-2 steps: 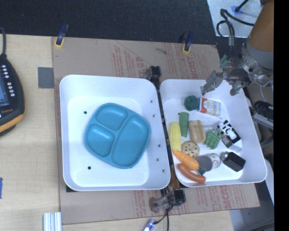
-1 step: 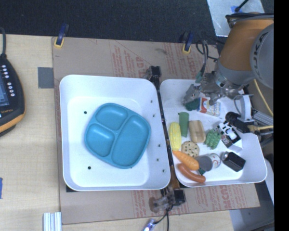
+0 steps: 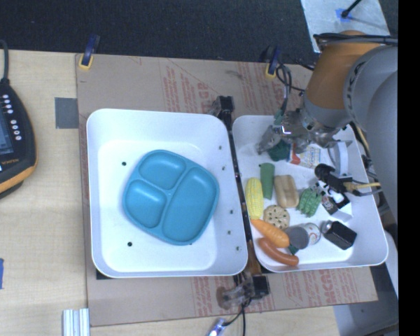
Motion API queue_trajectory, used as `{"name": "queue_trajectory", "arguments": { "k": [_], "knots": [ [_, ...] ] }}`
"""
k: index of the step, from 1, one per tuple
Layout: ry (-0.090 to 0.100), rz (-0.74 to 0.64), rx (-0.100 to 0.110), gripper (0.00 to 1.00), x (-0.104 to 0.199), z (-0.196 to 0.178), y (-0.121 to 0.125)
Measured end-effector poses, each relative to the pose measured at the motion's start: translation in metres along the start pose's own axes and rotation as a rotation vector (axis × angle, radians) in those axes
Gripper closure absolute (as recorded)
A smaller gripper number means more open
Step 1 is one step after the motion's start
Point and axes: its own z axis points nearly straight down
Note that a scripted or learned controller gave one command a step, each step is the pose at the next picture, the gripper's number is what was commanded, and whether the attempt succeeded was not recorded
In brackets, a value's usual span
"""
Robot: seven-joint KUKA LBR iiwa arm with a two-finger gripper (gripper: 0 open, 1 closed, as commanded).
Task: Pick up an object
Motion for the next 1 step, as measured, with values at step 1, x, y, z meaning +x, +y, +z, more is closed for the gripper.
{"name": "queue_trajectory", "arguments": {
  "k": [1],
  "knots": [
    [-0.001, -0.002, 0.001, 1.00, -0.0010, -0.0099, 0.0000]
  ]
}}
